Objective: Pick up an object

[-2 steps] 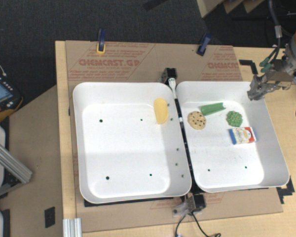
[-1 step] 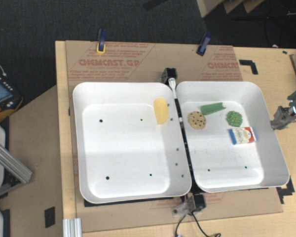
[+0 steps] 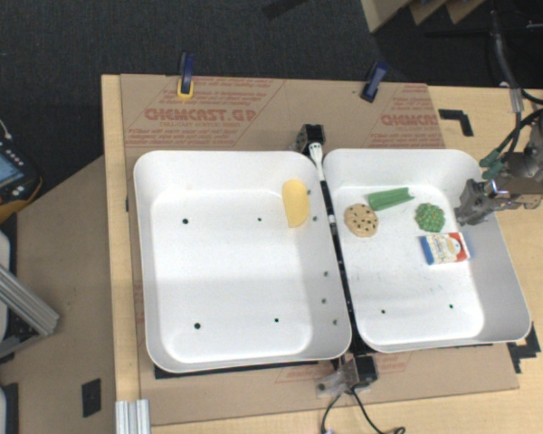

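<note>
White bins, 2, side by side on the worktop. Left bin: yellow block near its right wall. Right bin: cookie, green stick, green ball, red-blue carton. Gripper at right bin's right rim, just beside the ball; jaws' state cannot tell.

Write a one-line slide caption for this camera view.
Gripper at the right bin's edge near broccoli; yellow block in the left bin.

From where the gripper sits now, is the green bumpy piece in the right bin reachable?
Probably yes. The gripper is at the right bin's right rim, and the green bumpy piece lies just beside it with open bin floor between.
</note>
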`<state>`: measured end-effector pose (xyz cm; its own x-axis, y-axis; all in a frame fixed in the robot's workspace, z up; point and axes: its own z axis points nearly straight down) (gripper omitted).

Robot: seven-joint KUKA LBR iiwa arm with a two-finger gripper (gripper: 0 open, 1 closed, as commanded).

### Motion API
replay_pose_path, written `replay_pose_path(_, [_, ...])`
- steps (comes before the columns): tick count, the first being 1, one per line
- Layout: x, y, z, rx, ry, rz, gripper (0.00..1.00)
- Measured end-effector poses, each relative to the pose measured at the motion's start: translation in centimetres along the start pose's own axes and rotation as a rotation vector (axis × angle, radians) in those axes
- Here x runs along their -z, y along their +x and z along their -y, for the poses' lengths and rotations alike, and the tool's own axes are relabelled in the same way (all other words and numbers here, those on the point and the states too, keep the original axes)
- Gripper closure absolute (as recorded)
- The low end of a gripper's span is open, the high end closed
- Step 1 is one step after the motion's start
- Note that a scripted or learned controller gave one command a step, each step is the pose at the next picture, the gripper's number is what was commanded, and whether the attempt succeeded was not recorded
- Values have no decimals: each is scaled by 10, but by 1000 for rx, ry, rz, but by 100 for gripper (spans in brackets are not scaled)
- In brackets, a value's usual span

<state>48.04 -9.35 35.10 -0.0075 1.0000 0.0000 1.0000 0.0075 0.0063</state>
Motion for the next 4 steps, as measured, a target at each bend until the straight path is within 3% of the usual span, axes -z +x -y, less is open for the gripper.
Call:
replay_pose_path(1, [-161,-45,1,-13,19,-2,100])
replay_pose_path(2, [-52,24,-10,1,-6,0,100])
replay_pose_path(3, [-71,65,1,-3,10,-2,100])
replay_pose_path(4, [-28,15,0,-12,0,3,100])
